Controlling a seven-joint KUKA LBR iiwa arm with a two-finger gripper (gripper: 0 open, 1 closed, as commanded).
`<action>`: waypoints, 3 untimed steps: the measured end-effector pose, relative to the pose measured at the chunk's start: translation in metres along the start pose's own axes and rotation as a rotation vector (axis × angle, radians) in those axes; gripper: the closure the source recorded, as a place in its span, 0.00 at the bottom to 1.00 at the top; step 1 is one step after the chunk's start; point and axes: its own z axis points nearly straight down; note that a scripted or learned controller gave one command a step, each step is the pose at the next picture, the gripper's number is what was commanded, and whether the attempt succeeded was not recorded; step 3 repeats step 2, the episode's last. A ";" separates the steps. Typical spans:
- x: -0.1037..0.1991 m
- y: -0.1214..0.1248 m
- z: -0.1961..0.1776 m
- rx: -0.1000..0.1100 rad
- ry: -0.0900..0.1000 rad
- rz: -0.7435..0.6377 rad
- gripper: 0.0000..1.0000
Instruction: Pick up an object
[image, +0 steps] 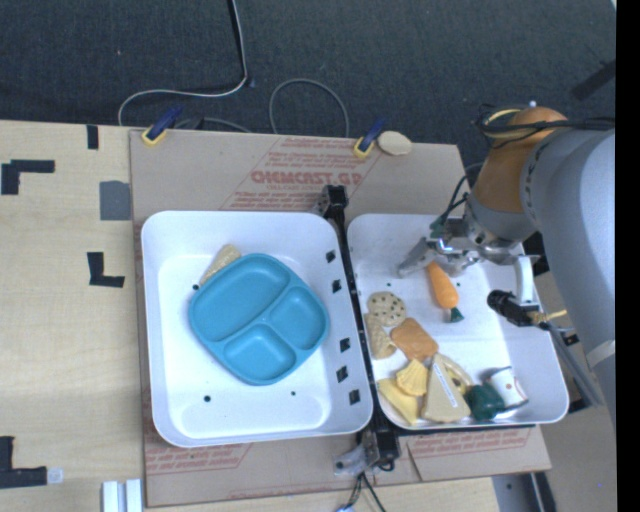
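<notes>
Setting: dark carpeted floor at the top; a pale wooden table (60, 330) carrying a sheet of brown cardboard (290, 180) on which two shallow white bins sit side by side.

Left bin (165, 250): one blue three-compartment plate (260, 317), lying tilted, with a tan wedge-shaped item (219, 262) partly tucked under its upper left edge; identity of that item unclear.

Right bin (385, 235): toy food. An orange toy carrot (443, 286) near the upper middle, long axis running roughly top to bottom with a slight lean, green tip at the lower end. Below and left of it, a speckled cracker (381, 312), a brown biscuit-like piece (412, 339), and a heap of yellow cheese wedges (425, 388). A dark green item (484, 402) and a white cylinder with a red mark (505, 385) lie at the lower right corner; both too small to name firmly.

Tool (432, 255): at the end of the grey arm (570, 200), above the right bin, directly over the carrot's upper end. The carrot lies just below and slightly right of the tool, nearest of all the items. Whether the tool is released or clenched cannot be told; its metal parts blur together and the wrist covers much of it. No item is seen held.

Hidden: the arm's bulk cuts off the right bin's right rim.
</notes>
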 end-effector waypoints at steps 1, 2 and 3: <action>0.000 0.003 -0.018 -0.005 -0.003 -0.003 1.00; 0.054 0.024 -0.049 -0.002 0.005 -0.007 1.00; 0.054 0.024 -0.049 -0.002 0.005 -0.007 1.00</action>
